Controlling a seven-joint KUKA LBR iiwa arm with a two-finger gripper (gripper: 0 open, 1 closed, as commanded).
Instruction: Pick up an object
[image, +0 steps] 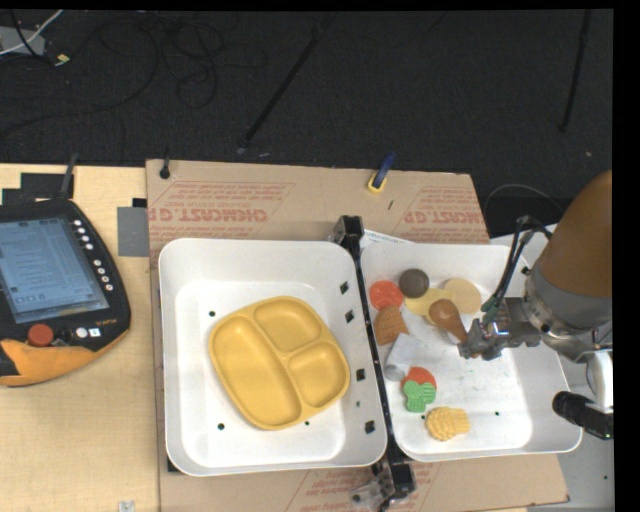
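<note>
The right bin (540, 425) holds several toy foods: a red-orange piece (386, 294), a dark brown ball (414, 282), a tan flat piece (461, 294), a brown drumstick-like piece (447, 316), a brown wedge (388, 324), a red and green piece (419, 388) and a yellow corn cob (447, 423). My gripper (478, 345) hangs low over the middle of the right bin, just right of the drumstick piece's lower end. I see nothing held in it.
The left bin (190, 300) holds a yellow divided tray (278, 360). A black divider (362, 330) runs between the bins. A teach pendant (55, 290) lies on the bench at far left. Cardboard (300, 200) lies under the bins.
</note>
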